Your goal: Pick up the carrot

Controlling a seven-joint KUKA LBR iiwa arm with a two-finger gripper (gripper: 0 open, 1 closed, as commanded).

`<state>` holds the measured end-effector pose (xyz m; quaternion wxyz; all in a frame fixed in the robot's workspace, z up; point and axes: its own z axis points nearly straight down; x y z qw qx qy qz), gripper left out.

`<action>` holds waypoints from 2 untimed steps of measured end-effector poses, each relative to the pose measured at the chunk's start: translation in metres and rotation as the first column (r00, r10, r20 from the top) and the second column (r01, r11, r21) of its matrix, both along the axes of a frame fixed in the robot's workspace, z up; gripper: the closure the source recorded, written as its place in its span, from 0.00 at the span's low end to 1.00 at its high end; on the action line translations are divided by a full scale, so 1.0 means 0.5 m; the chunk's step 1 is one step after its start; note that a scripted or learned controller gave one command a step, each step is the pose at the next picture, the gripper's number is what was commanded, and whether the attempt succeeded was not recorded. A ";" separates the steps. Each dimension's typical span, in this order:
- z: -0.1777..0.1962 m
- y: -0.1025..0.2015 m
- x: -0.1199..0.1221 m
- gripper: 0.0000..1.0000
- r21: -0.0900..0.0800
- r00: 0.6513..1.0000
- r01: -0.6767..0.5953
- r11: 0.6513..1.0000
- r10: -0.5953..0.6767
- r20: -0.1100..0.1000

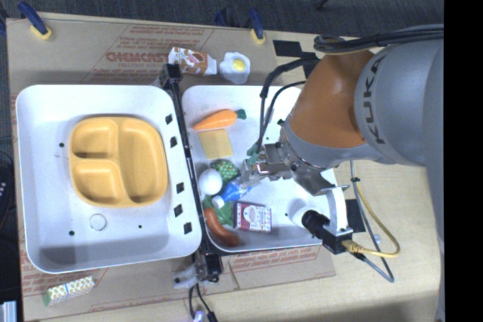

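The carrot [216, 119], orange with a green top, lies near the back of the right bin [290, 93]. It rests just behind a yellow cheese slice [215, 142]. My gripper [257, 165] hangs over the middle of the right bin, in front of and to the right of the carrot, apart from it. Its tip is above a cluster of small items, with the grey arm and orange band covering the bin's right half.
The cluster holds a green broccoli piece [224, 169], a white egg [209, 181], a blue-and-white item [229, 194], a red carton [252, 218] and a sausage [219, 228]. A yellow divided plate [118, 160] fills the left bin. A small carton [188, 60] and a fried egg toy [235, 65] lie behind the bins.
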<state>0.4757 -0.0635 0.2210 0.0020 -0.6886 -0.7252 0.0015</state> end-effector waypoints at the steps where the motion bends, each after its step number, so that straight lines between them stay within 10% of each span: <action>1: 0.103 -0.059 0.001 1.00 0.000 0.993 0.119 0.993 -0.119 0.002; 2: -0.060 0.046 0.000 1.00 0.000 0.984 0.177 0.984 -0.177 -0.001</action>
